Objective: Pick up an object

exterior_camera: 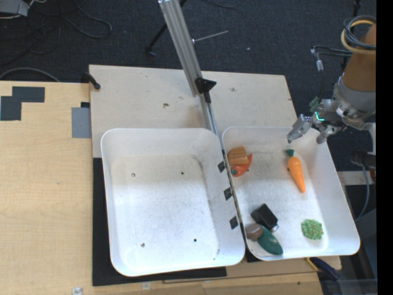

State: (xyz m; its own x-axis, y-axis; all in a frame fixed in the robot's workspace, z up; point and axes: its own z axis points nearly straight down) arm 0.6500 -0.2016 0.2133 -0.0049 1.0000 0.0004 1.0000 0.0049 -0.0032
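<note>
My gripper [310, 133] hangs over the far right edge of the right bin [334, 183], with both fingers spread apart and nothing between them. Just below and left of it lies an orange carrot [296, 172] with a green top. Against the right bin's left wall sits an orange and red toy [239, 161]. A black block [264, 216] lies near the front, with a brown and dark green object [264, 239] in front of it. A bumpy green ball [312, 228] rests at the front right.
The left bin [123, 165] stands beside the right one, with black clips [225, 180] along the shared wall. A slanted metal rail [184, 48] rises behind the bins. Light wood board lies at left.
</note>
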